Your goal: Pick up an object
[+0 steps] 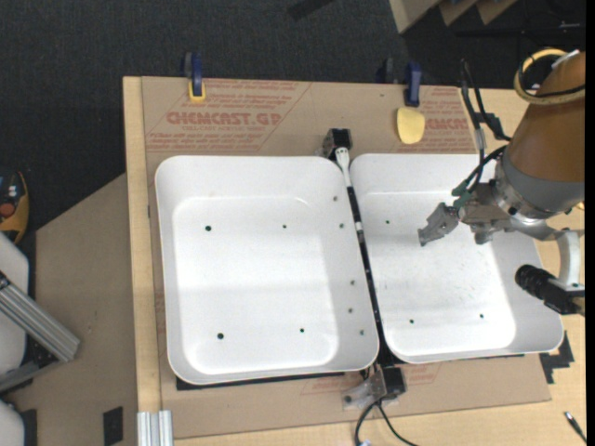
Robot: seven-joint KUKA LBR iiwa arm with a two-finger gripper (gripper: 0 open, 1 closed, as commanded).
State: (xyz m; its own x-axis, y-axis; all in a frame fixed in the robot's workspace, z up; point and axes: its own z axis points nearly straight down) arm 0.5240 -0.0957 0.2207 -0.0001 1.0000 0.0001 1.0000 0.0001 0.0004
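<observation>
A dark, finely textured carpet (139, 26) fills the floor behind and to the left of the bench. On it sits a flat brown board (139, 277), paper-faced, with red printed lettering along its far edge. Two clamps grip that far edge: one (194, 74) at the left with a yellow pad, one (412, 82) near the middle, blue-handled. A pale yellow rounded pad (410, 124) lies on the board just below the second clamp.

Two shallow white bins rest side by side on the board, touching along their inner walls. The left bin (172, 249) is smooth plastic with rounded corners and four small dark dots on its floor. The right bin (400, 337) is the same shape; its floor shows a few dark dots and faint speckling. A thin black strip (358, 249) runs along the seam between them, with small black fittings at each end.

The arm (548, 128), grey with a broad orange band, reaches in from the right and hangs over the right bin's far right part. Its gripper (435, 228) points left, low over the bin floor. Nothing can be seen between its fingers; how far apart they stand cannot be told from this angle.

No loose object to pick can be made out in either bin.

At the left edge, grey metal framing (37, 319) stands on the floor.
</observation>
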